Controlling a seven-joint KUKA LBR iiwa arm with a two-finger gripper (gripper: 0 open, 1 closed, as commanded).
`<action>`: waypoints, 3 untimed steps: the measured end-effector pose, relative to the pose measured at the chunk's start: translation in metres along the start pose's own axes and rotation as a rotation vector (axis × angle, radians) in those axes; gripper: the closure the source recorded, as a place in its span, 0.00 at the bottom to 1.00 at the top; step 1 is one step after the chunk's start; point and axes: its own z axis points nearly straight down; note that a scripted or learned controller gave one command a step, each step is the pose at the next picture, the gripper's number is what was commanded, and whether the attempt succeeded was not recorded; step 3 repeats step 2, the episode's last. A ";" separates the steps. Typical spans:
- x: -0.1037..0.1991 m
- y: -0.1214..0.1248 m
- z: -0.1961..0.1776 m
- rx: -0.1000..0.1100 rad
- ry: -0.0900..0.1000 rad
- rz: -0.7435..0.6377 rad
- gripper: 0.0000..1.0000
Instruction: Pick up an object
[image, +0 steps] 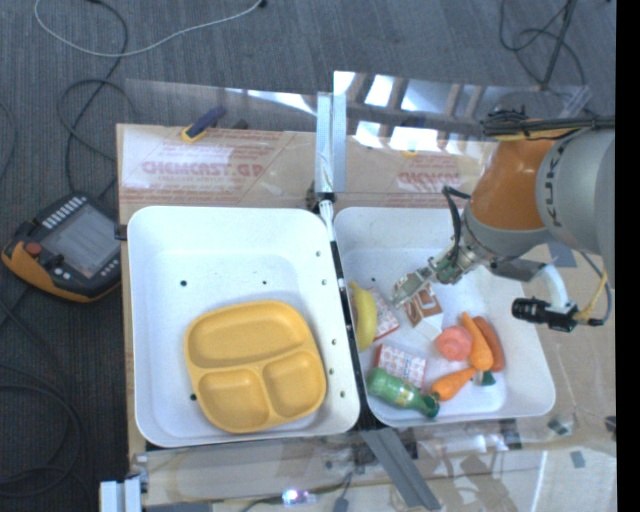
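Pincer (415, 288) grip unclear, just above a brown carton (424, 305); its print is too small to read.

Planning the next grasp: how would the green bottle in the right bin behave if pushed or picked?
The green bottle lies on its side, so it would probably roll if nudged. Its rounded, glossy body looks slippery. A carrot by its cap end may block it.
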 end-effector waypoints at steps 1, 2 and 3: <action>0.001 0.001 -0.007 -0.001 0.003 -0.001 1.00; 0.054 0.052 -0.130 0.001 -0.001 0.046 1.00; 0.054 0.052 -0.130 0.001 -0.001 0.046 1.00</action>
